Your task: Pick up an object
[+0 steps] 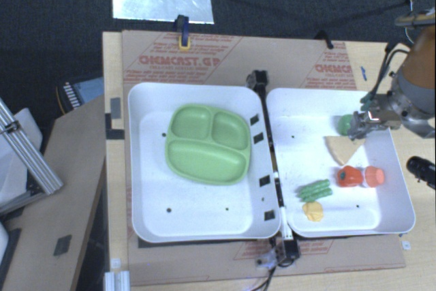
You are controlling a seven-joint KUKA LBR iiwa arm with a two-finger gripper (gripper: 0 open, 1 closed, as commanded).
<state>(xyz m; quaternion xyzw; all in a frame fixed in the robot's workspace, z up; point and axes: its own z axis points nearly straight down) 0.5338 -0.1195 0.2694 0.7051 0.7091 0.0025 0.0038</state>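
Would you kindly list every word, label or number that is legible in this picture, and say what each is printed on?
"CHEMCAST GP" in red on the brown board behind the left bin.
The same red print at a slant on the board behind the right bin; partly legible only.
Fainter red print along the board's front edge: too blurred to read.
Green tray and toy foods: no text.

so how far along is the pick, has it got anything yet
Done: the gripper has reached the right white bin, beside a round green object. In hand: nothing visibly lifted. The tan wedge, red-orange toy, green bean pod and yellow piece lie in that bin. Left: grasp and lift one.
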